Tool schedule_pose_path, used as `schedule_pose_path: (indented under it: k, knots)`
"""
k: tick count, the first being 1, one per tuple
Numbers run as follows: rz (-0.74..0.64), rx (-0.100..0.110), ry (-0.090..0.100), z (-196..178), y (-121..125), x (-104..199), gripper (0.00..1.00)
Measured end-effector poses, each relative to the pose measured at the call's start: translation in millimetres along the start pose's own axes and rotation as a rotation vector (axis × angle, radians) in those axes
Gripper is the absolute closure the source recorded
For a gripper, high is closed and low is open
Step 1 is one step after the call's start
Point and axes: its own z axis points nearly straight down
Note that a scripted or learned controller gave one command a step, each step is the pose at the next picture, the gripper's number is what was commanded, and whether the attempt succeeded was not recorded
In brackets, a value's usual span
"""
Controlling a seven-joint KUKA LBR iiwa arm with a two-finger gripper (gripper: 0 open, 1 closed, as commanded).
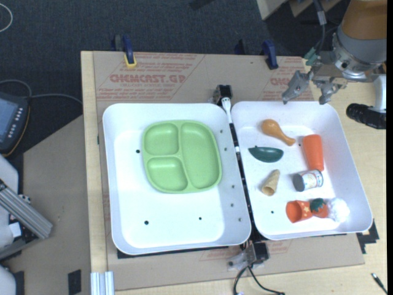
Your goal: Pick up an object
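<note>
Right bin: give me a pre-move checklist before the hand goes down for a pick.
1. Hand open: ok, its fingers are spread.
2. Hand free of cargo: ok, nothing sits between the fingers.
3. Hand over a target: not ok, it hangs above the right bin's back rim.
4. Orange cylinder clear of its neighbours: ok, bare floor around it.
5. Orange cup clear: not ok, a green-topped piece touches it.
6. Green divided plate out of the way: ok, it lies in the left bin.

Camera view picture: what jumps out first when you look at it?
Probably the big green divided plate, lying alone in the left bin. Next, the bright orange cylinder among small toys in the right bin. The robot's pincer hangs open above that bin's far edge, holding nothing.
</note>
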Motion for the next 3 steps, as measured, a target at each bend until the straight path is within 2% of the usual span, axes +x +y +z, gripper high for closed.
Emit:
schedule_pose_path:
  k: [1,2,3]
  knots:
    - [-0.002,-0.014,-0.002,-8,2,0,0.0]
    - [-0.003,-0.009,-0.001,52,4,7,0.0]
    - [-0.001,-0.009,-0.001,97,-1,5,0.0]
